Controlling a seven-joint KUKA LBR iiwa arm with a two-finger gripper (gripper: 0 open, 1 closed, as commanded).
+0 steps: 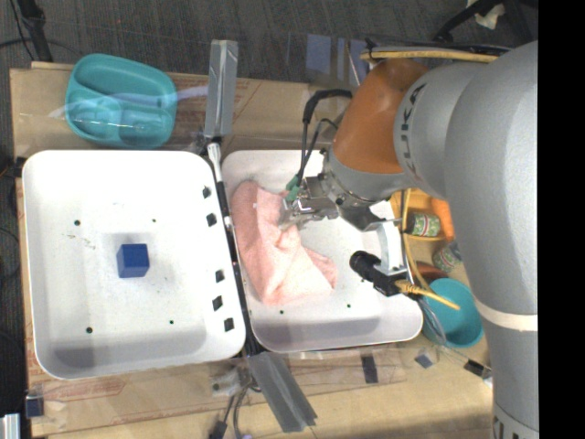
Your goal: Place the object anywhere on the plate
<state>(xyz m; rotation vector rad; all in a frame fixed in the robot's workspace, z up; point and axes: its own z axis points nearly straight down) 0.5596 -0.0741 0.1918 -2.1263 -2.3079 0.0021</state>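
Reaching into the right bin (366,332), the gripper (298,210) sits low over the upper edge of a pink cloth (274,250), which lies crumpled along that bin's left side; whether it is parted or clamped on the fabric I cannot tell, since the wrist hides the tips. A blue cube (133,259) rests alone in the left bin (55,337), well apart from the arm. No plate is plain to see, so where the object must go is unclear. If the cloth is the object, a good grasp means pinching a raised fold rather than a flat layer, then lifting straight and slowly enough to check that the fabric rises with it. A trailing corner may drag on the divider between the bins, so clearance should come before any sideways travel.
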